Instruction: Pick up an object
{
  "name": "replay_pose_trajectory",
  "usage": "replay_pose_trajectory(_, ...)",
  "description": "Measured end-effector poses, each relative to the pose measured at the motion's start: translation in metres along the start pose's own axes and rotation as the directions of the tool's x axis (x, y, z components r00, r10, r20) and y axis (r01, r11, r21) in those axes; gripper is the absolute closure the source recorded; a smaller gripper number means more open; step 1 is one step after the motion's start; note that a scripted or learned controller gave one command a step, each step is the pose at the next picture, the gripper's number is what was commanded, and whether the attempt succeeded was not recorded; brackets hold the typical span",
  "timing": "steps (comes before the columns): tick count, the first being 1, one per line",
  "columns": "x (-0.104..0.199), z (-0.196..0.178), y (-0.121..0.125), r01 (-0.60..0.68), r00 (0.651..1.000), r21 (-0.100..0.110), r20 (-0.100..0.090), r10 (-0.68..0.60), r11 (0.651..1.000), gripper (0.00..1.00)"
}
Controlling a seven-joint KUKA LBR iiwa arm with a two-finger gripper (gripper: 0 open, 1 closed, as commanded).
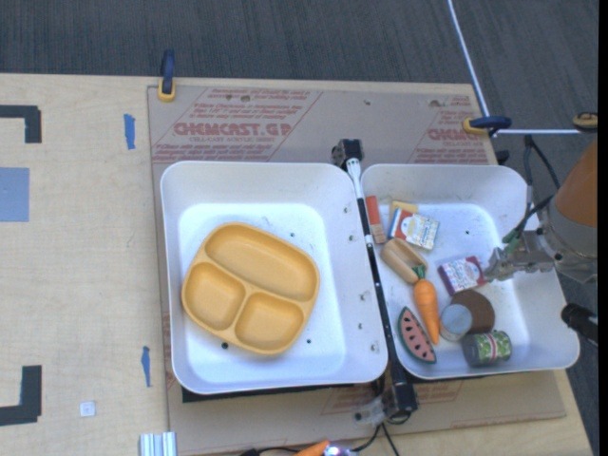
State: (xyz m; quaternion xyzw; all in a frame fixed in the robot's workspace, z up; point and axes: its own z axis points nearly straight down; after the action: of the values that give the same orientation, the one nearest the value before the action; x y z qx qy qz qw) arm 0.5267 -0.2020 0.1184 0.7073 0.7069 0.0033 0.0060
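The right bin (541,354) holds several toy foods: a carrot (427,307), a watermelon slice (415,335), a hot dog bun (402,259), a small white carton (416,228), a purple-and-white packet (461,274), a brown round piece (472,309) with a grey disc (455,322), and a green can (487,348). My gripper (501,262) reaches in from the right and sits low just right of the purple packet. No object shows between its fingers.
The left bin (180,183) holds a yellow three-compartment plate (250,288). A black divider bar (366,245) runs between the bins. A red-and-white stick (375,218) lies by the right bin's left wall. The arm's orange band (579,193) hangs over the right edge.
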Motion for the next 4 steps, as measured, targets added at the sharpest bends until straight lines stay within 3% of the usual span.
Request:
replay_pose_trajectory(1,0.000,0.000,0.000,0.000,1.000,0.000,0.000,0.000,1.000,0.00)
replay_pose_trajectory(2,0.000,-0.010,0.001,0.000,1.000,-0.003,0.001,0.000,1.000,1.00)
replay_pose_trajectory(3,0.000,-0.010,0.001,0.000,1.000,-0.002,0.001,0.000,1.000,0.00)
replay_pose_trajectory(4,0.050,0.032,-0.047,0.001,1.000,0.011,-0.004,-0.001,1.000,0.00)
